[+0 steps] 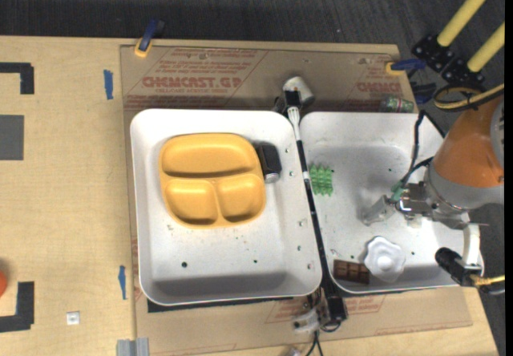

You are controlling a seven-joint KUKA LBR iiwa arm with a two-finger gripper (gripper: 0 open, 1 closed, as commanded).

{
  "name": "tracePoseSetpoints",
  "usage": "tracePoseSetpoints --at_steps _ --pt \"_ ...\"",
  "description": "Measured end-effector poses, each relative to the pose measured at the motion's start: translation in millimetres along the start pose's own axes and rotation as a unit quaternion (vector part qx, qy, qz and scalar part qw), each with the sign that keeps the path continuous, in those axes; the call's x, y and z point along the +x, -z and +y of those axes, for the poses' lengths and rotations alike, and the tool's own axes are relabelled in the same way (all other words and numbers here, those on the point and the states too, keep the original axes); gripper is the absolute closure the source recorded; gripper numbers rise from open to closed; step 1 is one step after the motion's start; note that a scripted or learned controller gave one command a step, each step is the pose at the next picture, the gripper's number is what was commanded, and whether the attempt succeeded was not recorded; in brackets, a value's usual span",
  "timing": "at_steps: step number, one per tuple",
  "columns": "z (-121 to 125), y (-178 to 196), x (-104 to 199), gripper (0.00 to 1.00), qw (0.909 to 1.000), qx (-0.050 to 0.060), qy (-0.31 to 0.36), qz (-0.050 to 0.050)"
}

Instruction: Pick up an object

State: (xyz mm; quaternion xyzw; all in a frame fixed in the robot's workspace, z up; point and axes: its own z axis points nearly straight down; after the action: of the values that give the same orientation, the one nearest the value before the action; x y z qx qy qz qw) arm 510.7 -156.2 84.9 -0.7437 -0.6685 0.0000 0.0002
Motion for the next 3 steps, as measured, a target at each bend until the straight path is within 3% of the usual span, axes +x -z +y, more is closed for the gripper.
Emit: tracePoseSetpoints --at_steps 1,2,3 --pt "56.4 0.3 36.9 0.0 0.9999 -0.001 -0.01 0.0" --pt "127.1 0.5 28.6 0.0 0.9777 -0.002 0.21 -0.001" --pt "56.7 0.3 42.4 0.0 0.9415 0.0 0.337 0.0"
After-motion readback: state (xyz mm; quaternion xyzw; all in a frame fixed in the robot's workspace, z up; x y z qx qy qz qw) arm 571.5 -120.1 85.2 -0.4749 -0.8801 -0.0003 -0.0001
